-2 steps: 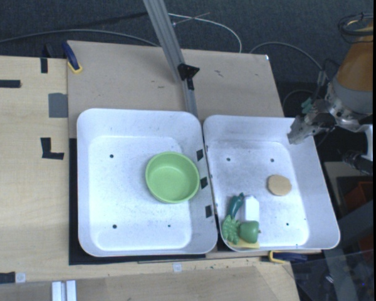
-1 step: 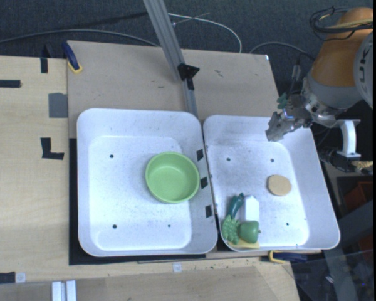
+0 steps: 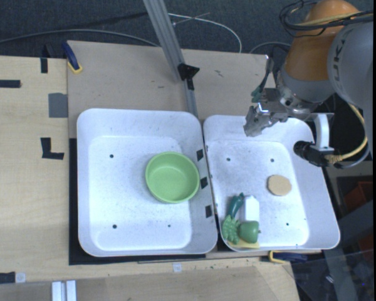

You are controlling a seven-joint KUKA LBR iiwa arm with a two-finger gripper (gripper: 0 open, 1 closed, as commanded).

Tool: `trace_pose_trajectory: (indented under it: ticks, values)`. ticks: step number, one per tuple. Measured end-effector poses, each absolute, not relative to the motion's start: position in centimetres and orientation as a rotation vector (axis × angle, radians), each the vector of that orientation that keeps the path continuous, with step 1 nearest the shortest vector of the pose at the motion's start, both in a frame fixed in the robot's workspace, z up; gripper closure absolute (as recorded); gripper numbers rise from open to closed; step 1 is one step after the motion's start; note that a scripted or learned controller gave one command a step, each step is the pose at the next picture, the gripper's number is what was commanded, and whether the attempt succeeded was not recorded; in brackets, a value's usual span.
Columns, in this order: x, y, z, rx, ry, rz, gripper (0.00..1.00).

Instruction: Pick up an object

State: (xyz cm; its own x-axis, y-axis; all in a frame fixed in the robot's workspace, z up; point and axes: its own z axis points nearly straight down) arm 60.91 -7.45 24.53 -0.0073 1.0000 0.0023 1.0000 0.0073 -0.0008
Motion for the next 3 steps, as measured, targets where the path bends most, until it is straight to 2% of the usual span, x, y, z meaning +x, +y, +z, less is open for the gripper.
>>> trace_pose_trajectory:
  ticks: [1, 2, 3]
  values:
    - [61.8, -1.4, 23.9, -2.211, -2.228, 0.000, 1.00]
    - [61.0, 3.3, 23.5, -2.213, -2.226, 0.002, 1.00]
    - [62.0, 8.5, 23.8, -2.212, -2.228, 0.000, 1.00]
